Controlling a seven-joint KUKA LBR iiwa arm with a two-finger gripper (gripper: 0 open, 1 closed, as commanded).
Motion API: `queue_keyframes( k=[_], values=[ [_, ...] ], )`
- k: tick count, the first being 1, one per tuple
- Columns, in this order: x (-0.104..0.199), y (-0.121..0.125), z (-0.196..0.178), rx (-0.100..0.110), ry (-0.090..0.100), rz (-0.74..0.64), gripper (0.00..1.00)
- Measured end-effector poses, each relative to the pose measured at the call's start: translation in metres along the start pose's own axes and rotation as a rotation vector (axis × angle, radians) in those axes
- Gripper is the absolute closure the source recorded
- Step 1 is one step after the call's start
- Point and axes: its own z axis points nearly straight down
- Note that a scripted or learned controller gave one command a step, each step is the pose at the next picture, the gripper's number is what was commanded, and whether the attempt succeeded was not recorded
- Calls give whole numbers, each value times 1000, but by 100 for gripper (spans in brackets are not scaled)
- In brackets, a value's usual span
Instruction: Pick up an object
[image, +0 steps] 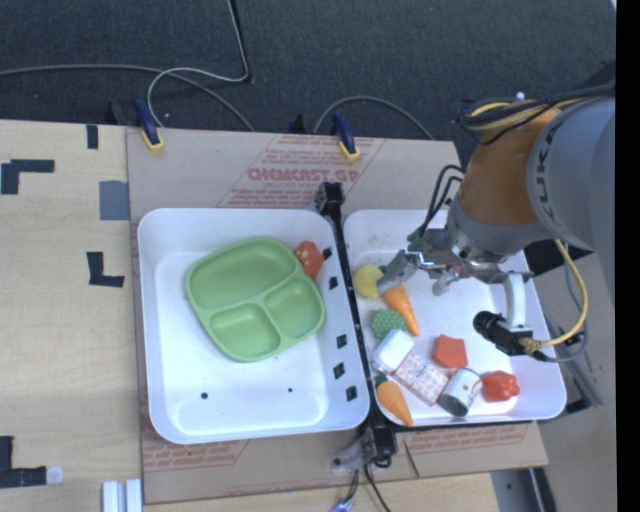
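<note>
White bin on the right is holding the toy food pile so there's plenty to grab. Further up, the gripper is hovering beside the carrot; honestly can't tell how its jaws are standing.

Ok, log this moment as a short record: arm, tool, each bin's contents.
arm: grey with orange band, reaching in from the right over the right bin
tool: above the right bin's upper part, near the yellow item and a carrot; nothing seen between its fingers
left bin: green divided plate, small red-orange item at the plate's upper right edge
right bin: broccoli piece, white block, patterned box, orange-red block, second carrot, can, red item
</note>
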Motion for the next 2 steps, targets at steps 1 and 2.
queue_keyframes(
  k=[1,2],
  values=[
    [-24,-5,98,-4,0,0,0],
    [-25,-4,88,-6,-3,1,100]
  ],
)
